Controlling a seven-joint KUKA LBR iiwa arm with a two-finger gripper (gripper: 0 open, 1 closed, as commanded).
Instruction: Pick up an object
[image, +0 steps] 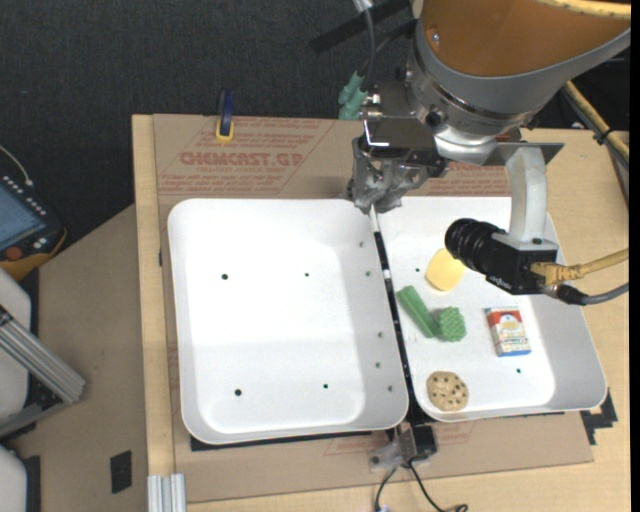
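Nearest my camera, a round cookie (447, 391) lies at the front of the right bin (570, 370). Behind it I see a green brush-like piece (432, 313), a small red-and-white carton (508, 332) to its right, and a yellow block (445, 270) farther back. My gripper (377, 192) hangs at the bin's rear left corner, well apart from all four; whether it is open or closed I cannot tell. Beside it lies the left bin (200, 330).

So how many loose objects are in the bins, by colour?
Yellow: 1, block
Green: 1, brush
Red and white: 1, box
Tan: 1, cookie
Total: 4, all in the right bin
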